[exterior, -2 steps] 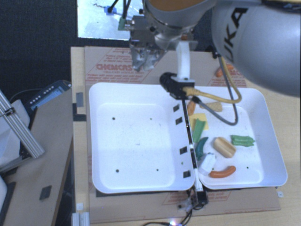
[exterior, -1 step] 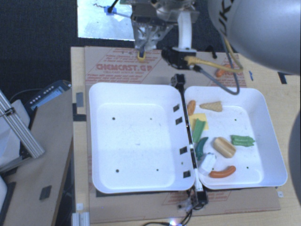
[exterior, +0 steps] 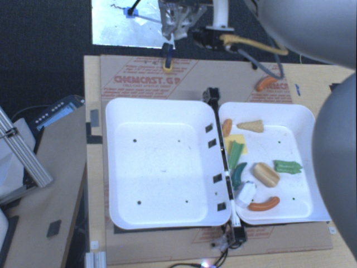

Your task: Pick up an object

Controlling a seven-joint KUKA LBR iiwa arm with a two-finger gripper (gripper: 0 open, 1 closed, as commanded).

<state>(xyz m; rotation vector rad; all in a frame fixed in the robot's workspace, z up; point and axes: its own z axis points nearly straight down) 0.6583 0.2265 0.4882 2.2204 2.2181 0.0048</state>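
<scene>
**Q:** How far along are you with picking something up?

**A:** By my reckoning, not started. My fingers [exterior: 167, 52] hang at the top of the view, above the cardboard at the back of the surface [exterior: 145, 80], well apart from both bins. I see nothing between them. Whether they are apart or together I cannot tell; they read as one dark, narrow shape with a yellow tip.

**Q:** Where are the objects, then?

**A:** All in the right bin [exterior: 304, 116], lying loose. Along its left wall are an orange piece [exterior: 227, 127], a yellow square [exterior: 235, 142], a green strip [exterior: 235, 150] and a dark teal piece [exterior: 239, 173]. Further in are a tan wedge [exterior: 250, 126], a bread roll [exterior: 266, 174], a green pepper [exterior: 288, 166], a sausage [exterior: 263, 204] and a white lump [exterior: 245, 194]. The left bin [exterior: 162, 161] has only bare floor. One more orange thing [exterior: 266, 84] lies outside the bins, on the cardboard behind the right one.

**Q:** So what is left?

**A:** Everything: travel over the right bin, come down, close on one piece, lift.

**Q:** Anything you can't make out?

**A:** My own arm [exterior: 301, 15] covers the upper right corner and the right bin's far edge, so anything under it is hidden. The teal piece and white lump touch, and their outlines blur together.
</scene>
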